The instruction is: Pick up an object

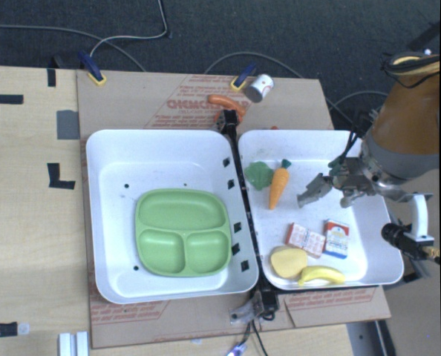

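A banana (321, 276) and yellow disc (288, 262) lay nearest in the right bin (369, 273), then two cartons (321, 239). Beyond, the gripper (330, 192) hovered, fingers apart and empty, beside the carrot (278, 186) and green toy (258, 174).

Your grey KUKA arm with its orange band (412, 117) reached in from the right, its two-finger metal gripper (330, 191) hanging low, fingers spread apart, holding nothing.

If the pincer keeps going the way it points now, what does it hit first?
The pincer points left and slightly down in the right bin. Straight on, the carrot looks first in line, though height is unclear, so it may pass above or meet bin floor first.
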Robot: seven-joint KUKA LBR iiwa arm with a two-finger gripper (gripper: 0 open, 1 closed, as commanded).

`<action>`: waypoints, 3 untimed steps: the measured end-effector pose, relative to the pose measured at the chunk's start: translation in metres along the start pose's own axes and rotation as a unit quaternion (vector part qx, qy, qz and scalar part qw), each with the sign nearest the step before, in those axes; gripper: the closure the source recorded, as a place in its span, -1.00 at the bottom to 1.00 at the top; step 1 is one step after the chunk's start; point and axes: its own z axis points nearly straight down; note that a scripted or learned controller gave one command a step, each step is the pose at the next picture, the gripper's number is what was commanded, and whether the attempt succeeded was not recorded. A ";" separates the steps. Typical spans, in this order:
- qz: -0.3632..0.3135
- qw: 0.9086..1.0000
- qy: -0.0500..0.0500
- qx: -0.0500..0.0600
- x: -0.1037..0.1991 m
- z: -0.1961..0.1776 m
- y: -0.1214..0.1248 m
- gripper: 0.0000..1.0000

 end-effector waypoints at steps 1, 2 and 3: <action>0.000 1.000 0.000 0.001 0.030 0.065 0.033 -1.00; 0.000 1.000 -0.001 -0.004 0.009 0.161 0.102 -1.00; 0.000 1.000 -0.001 -0.003 0.008 0.151 0.102 1.00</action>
